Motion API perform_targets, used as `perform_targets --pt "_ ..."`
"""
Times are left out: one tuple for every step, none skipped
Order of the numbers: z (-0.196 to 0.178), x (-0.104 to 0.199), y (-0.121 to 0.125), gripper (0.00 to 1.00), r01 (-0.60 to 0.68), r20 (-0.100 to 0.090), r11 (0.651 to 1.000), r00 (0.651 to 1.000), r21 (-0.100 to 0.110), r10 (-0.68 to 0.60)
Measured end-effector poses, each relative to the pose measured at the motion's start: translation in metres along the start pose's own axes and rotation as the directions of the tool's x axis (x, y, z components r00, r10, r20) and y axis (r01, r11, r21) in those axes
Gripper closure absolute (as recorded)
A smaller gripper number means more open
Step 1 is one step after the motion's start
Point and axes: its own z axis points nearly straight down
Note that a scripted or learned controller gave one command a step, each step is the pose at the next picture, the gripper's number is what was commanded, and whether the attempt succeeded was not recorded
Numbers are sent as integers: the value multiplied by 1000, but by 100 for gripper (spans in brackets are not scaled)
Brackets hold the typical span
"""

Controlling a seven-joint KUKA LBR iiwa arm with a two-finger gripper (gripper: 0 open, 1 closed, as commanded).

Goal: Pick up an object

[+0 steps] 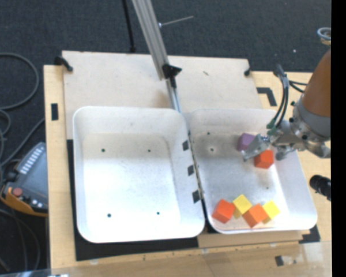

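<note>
Down in the right bin (294, 178), the end effector (265, 149) sits low over the floor of the bin, and whether it is apart or together cannot be told, since its metal parts blur into one grey mass. Just beside it lie two blocks: a purple block (246, 141) touching its left side and a red-orange block (264, 159) right under it, partly covered. Neither can be seen clearly between any gripping parts. Four more blocks cluster well apart from it at the near edge of the same bin: an orange block (223, 210), a yellow block (241, 203), another orange block (256, 214) and a second yellow block (271, 210), packed close in a row. That makes six blocks in all, across two bins. The left bin (86, 154) lies alongside on the table (115, 74). The arm (318, 97) is cut off at the right.
</note>
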Motion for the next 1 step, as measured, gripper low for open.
perform_targets --pt "166 -66 2 0 1 -1 1000 1000 11 -1"
